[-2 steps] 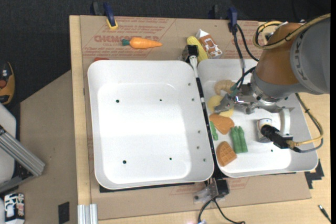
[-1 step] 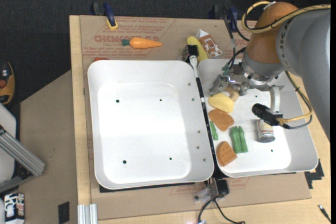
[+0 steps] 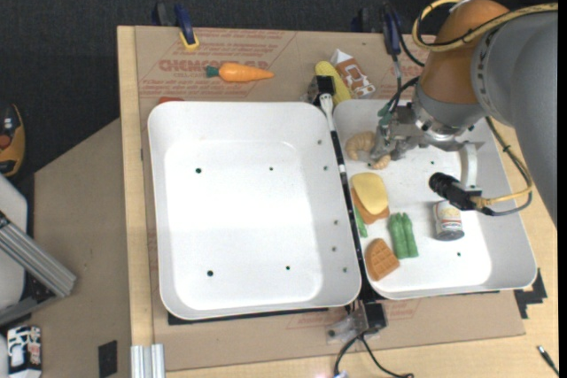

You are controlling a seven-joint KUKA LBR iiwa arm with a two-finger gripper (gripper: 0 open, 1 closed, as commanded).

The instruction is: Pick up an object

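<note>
Gripper (image 3: 388,140) sits low in the right bin (image 3: 496,274), its tip right at a small tan lumpy object (image 3: 365,147) near the bin's upper left corner; from where I stand I cannot tell whether it is clamped or released. Just below lie a yellow block (image 3: 370,194), a green piece (image 3: 403,235), a waffle-like toy (image 3: 382,258) and a small can (image 3: 448,220) (standing upright). Beside them sits the left bin (image 3: 177,190), and an orange carrot (image 3: 239,73) lies on the board behind it

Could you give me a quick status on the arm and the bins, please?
Tool low in right bin, over tan piece at its far left corner. Nothing seen held. Can, green item, yellow block close by.
</note>
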